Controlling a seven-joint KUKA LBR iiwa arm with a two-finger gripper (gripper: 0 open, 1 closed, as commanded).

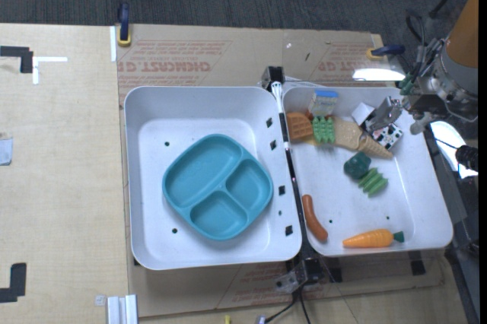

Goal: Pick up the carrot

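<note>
Orange carrot [370,239] lies along the right bin's [426,185] near edge, long axis parallel to it, green top toward the right corner. Gripper [389,113] hangs over the far edge, opposite; its opening: cannot tell.

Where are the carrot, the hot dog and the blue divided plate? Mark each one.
carrot [368,239]: camera view, middle of its orange body.
hot dog [314,219]: camera view, middle of its length.
blue divided plate [218,186]: camera view, ridge where its compartments meet.
</note>
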